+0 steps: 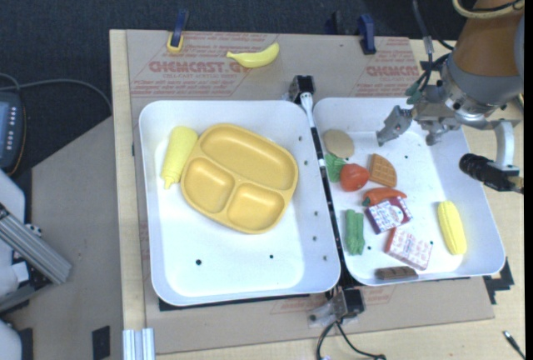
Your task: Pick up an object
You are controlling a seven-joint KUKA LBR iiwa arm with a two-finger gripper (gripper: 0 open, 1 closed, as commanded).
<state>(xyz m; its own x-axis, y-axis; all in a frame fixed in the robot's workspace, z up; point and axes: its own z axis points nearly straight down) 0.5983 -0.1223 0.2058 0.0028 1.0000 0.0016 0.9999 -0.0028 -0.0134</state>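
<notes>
Toys wait in two bins, and the arm hangs above.

The left bin (158, 208) has a yellow tray (240, 177) and a corn cob (176, 155). The right bin (483, 225) is packed with small food toys to pick from, like a tomato (354, 176) and waffle (383, 170). The gripper (414, 124) hangs over its top end, fingers apart, holding nothing.
</notes>
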